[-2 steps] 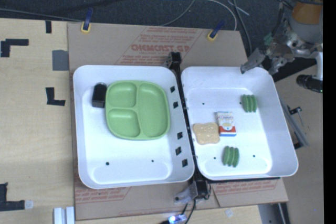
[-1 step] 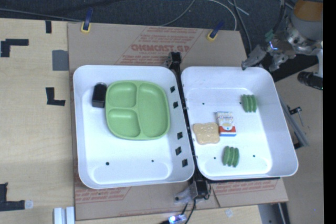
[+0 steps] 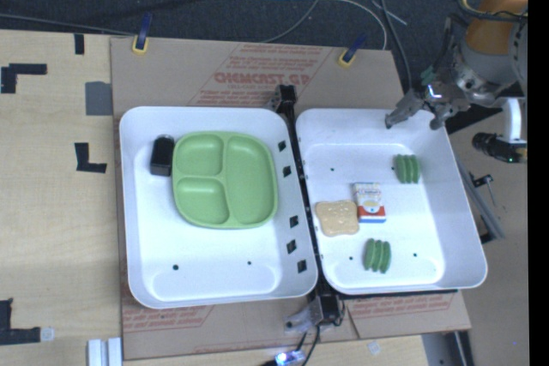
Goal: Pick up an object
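Your gripper (image 3: 418, 112) hangs over the right bin's (image 3: 455, 184) far rim near its right corner, fingers spread apart and holding nothing. In that bin you have a green piece (image 3: 407, 169) toward the right wall, a small red-and-white carton (image 3: 369, 201) mid-floor touching what looks like a tan bread slice (image 3: 336, 218), and another green piece (image 3: 377, 255) near the front edge. The left bin (image 3: 146, 261) holds a green divided plate (image 3: 225, 180), with a black block (image 3: 162, 155) just beside it.

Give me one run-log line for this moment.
gripper: open, over right bin top rim | holding: nothing | right bin: two green pieces, toast, small carton
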Motion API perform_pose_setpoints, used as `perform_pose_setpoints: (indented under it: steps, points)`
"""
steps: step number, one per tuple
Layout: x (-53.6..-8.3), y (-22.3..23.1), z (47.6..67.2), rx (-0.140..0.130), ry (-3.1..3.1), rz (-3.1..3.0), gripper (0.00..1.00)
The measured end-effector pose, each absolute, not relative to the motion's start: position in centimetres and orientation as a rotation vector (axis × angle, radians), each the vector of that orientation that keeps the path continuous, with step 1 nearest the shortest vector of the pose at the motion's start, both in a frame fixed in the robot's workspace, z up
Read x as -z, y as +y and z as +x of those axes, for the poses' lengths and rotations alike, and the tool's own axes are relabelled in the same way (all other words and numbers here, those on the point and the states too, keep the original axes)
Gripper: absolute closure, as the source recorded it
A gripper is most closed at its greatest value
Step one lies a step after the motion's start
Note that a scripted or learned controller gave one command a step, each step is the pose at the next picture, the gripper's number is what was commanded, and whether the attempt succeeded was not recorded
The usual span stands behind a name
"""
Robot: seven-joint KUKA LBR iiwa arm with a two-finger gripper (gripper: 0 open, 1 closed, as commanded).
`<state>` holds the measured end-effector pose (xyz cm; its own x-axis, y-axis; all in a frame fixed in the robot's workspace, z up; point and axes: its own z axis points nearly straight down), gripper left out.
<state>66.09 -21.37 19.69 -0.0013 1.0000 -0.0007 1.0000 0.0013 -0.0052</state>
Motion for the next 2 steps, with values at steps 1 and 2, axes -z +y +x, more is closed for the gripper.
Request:
perform_pose_setpoints:
  steps: [1,2]
  points:
    - [-15.3,-21.3,66.4,-0.007,-2.222,-2.217,0.00]
    - [-8.8,-21.3,65.8,-0.009,-2.221,-2.216,0.00]
